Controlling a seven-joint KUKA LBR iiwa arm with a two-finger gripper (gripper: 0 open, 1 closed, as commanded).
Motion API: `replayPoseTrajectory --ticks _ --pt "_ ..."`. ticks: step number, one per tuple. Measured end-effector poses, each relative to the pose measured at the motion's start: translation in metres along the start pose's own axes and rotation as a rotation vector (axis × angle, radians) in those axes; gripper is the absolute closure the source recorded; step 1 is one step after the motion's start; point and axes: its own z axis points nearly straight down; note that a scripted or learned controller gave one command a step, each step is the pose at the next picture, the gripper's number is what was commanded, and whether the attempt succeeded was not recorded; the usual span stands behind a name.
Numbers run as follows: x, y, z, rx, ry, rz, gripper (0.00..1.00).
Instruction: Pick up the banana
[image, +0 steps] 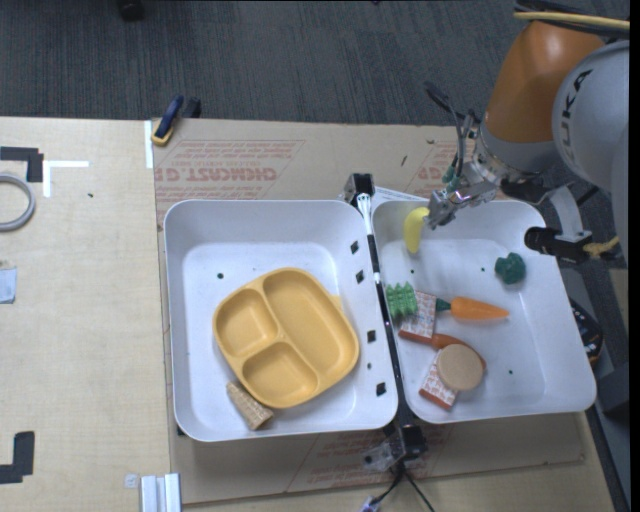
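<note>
The banana is a short yellow piece at the far left corner of the right bin, close to the wall between the two bins. My gripper comes down from the upper right, and its tip sits at the banana's upper right end, touching or nearly touching it. The tip is small and dark here, and the view does not show whether the banana is gripped. The grey arm with its orange band rises behind, at the top right.
The right bin also holds a green broccoli piece, a carrot, a green leafy toy, wafer pieces and a round brown cookie. The left bin holds a yellow divided plate and a bread piece.
</note>
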Motion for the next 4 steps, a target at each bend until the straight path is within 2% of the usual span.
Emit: replayPoseTrajectory --ticks 1,2,3,4 --pt "0.051 0.018 -0.021 -0.001 0.000 -0.060 1.00" --pt "0.086 0.025 0.000 0.000 0.000 -0.334 1.00" --pt "0.166 0.020 0.000 0.001 0.001 0.178 1.00" --pt "0.103 0.020 0.000 0.001 0.000 0.419 1.00"
